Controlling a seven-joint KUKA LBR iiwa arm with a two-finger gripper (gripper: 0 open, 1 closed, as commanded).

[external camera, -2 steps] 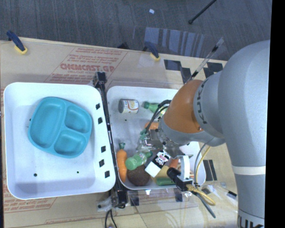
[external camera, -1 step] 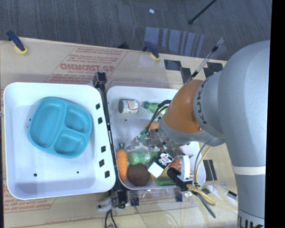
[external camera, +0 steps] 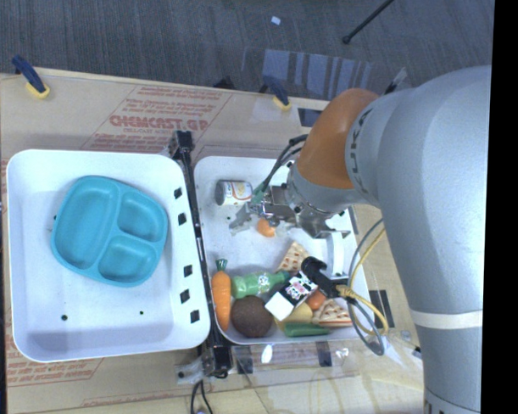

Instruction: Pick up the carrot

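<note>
Across the bench sit two shallow white bins side by side. On the view's left, the left bin holds a blue divided plate lying flat near its upper half. Beside it, the right bin carries the clutter: a small can on its side near the top, a small orange piece just below the gripper, and along the lower edge a green bottle-like item, a dark brown round thing, cracker-like pieces, a black-and-white package and a green strip. Against that bin's left wall, near its lower corner, lies the carrot, its long axis running up and down the view, green top toward the upper end, orange body toward the lower rim. Over the upper middle of the right bin hangs the gripper, well apart from the carrot; whether its fingers are spread or closed cannot be told.
</note>
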